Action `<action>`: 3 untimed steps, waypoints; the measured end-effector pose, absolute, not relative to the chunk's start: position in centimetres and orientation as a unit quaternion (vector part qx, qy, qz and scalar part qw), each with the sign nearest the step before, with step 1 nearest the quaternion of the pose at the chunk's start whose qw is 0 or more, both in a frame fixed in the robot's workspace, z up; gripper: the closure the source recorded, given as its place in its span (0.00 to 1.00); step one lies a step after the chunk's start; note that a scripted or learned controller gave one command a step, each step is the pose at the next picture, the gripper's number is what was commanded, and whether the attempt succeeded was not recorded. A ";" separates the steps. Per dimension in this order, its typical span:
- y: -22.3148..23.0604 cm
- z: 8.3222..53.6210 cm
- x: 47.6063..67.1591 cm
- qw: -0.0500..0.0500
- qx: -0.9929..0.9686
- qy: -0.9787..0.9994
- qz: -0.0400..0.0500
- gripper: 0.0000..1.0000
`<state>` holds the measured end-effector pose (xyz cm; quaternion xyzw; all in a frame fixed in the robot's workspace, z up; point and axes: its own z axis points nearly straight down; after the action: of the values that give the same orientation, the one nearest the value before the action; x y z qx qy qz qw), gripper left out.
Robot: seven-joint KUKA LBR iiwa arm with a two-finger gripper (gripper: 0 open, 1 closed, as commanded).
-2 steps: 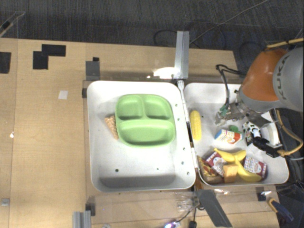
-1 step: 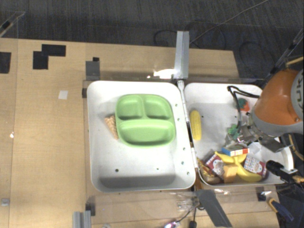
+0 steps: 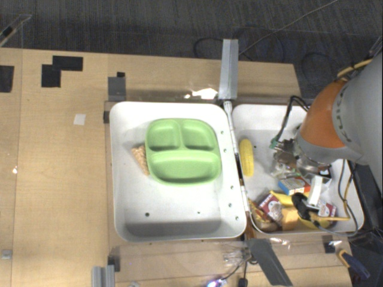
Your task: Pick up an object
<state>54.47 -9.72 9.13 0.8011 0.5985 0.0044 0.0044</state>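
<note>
Risk at the heap: My gripper (image 3: pixel 283 163) hung low over the right bin (image 3: pixel 263 115), just above the edge of a heap of packets (image 3: pixel 280 209). The goods there lay overlapping, so I judged a grab could catch two at once, or pinch a wrapper corner that slips free on the lift.
Cause: The heap sat crowded into the bin's lower end as the camera saw it, hard against the wall. A descent there could strike the rim or shove things aside rather than take one.
Corn cob: A yellow corn cob (image 3: pixel 246 157) lay alone along the bin's left wall, near my gripper. It looked the cleaner target, though being round it might roll from an off-centre grip.
Left bin: The left bin (image 3: pixel 128 208) held a green plate (image 3: pixel 182 150), well apart from me.
Arm pose: My arm (image 3: pixel 350 121) reached in from the right, its orange band (image 3: pixel 316 127) over the bin's right half and the wrist bent down toward the bin's middle.
Gripper state: I could not tell whether it was wide or narrow, as my own wrist masked it.
Object to pick: Nothing showed in my grasp — every candidate lay in the bins.
</note>
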 end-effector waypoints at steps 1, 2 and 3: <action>-9.9 9.2 54.6 0.007 0.802 0.597 0.005 0.00; -9.5 8.9 65.2 0.003 0.829 0.559 0.004 0.00; -9.5 9.1 54.9 0.003 0.839 0.545 0.005 0.00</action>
<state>54.89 -9.47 9.14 0.8387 0.5446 0.0053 0.0029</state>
